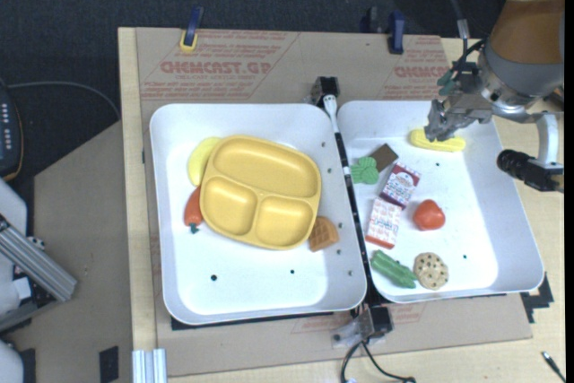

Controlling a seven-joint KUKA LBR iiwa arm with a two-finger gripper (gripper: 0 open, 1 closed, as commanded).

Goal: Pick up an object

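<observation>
Several small toy foods lie in the right bin [516,233]: a cookie [431,270] and green pod [393,268] nearest, a red tomato [430,214] mid-bin. Farthest back, the gripper [441,132] sits over a flat yellow piece [438,142]; whether it pinches it cannot be told. Likely light, stiff, slick plastic, lying low, it seems best taken across its narrow width.

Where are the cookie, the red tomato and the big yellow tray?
cookie [431,270], camera view, middle of its top face.
red tomato [430,214], camera view, centre of its body.
yellow tray [309,166], camera view, right rim.
</observation>
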